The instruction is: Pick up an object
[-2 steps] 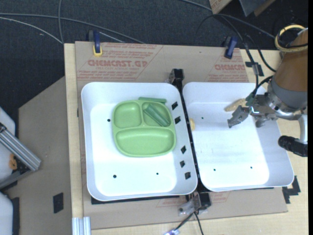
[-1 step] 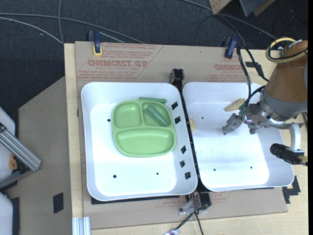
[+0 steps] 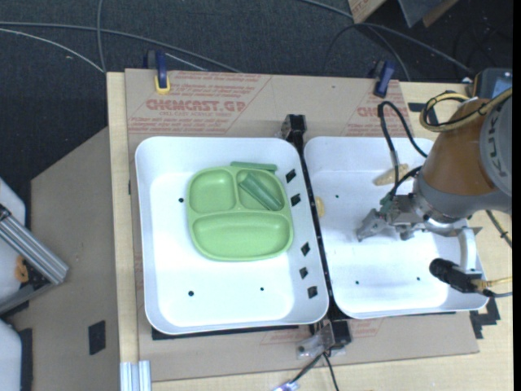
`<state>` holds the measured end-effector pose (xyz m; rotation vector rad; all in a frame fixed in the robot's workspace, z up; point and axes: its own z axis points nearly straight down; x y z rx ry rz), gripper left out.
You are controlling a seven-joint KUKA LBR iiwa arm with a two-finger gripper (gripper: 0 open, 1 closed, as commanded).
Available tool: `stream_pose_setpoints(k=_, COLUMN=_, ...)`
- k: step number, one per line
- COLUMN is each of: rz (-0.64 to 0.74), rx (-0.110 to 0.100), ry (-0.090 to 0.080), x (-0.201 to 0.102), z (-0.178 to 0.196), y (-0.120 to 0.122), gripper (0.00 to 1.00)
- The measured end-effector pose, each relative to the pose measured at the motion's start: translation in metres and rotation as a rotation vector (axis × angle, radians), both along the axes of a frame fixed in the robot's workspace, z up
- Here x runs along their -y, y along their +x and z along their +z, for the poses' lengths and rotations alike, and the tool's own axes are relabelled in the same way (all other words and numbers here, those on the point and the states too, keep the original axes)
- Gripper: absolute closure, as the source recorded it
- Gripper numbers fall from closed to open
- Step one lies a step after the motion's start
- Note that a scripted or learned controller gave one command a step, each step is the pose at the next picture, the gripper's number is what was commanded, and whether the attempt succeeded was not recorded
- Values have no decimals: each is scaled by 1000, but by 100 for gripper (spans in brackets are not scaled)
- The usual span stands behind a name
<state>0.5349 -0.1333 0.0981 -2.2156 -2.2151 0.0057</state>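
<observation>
Currently the fingers (image 3: 366, 228) hang low over the right bin (image 3: 350, 292); whether they are spread or closed cannot be told. Nothing visibly held. Green plate (image 3: 240, 239) lies well apart, left bin (image 3: 163, 300). Pick remains outstanding

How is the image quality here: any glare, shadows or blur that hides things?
Camera view: lighting is even and soft; the white bins look bright but not blown out, the green plate is sharp, and the tool is small and slightly blurred, casting a faint shadow.
</observation>
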Motion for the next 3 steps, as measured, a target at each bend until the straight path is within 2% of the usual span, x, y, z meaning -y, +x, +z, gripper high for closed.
stream_pose_setpoints(k=1, rz=-1, rx=9, ry=-2, x=1, z=15, y=2, gripper=100)
stream_pose_setpoints(k=2, rz=1, rx=15, ry=-5, x=2, z=69, y=14, gripper=100)
stream_pose_setpoints(k=3, rz=0, rx=14, ry=-5, x=11, z=119, y=10, gripper=100)
